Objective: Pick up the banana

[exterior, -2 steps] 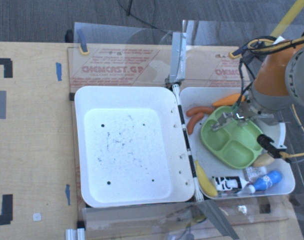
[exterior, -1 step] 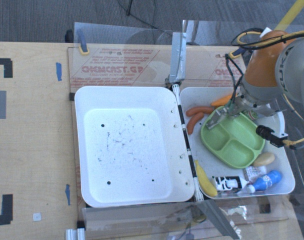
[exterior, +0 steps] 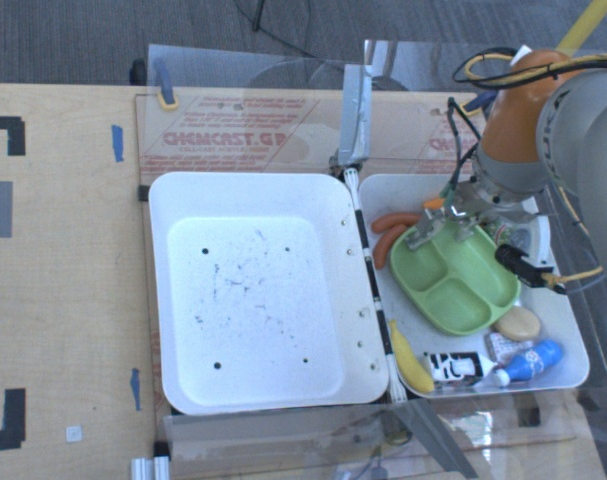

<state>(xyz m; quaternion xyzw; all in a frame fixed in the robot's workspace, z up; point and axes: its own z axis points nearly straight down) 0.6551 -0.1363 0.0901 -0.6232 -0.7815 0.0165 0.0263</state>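
Banana (exterior: 412, 360): yellow, curved, lay at right bin (exterior: 573, 368) front-left corner, beside black-white packet (exterior: 453, 367). Gripper (exterior: 453, 218) hovered over green tray (exterior: 458, 278); jaw state could not be determined.

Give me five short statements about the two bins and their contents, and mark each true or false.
1. The banana lies in the right bin, near its front left corner. True.
2. The green tray sits in the left bin. False: it is in the right bin.
3. The gripper is over the banana. False: it is at the green tray's far edge.
4. A blue bottle lies near the right bin's front. True.
5. The banana lies on the green tray. False: it lies beside it.
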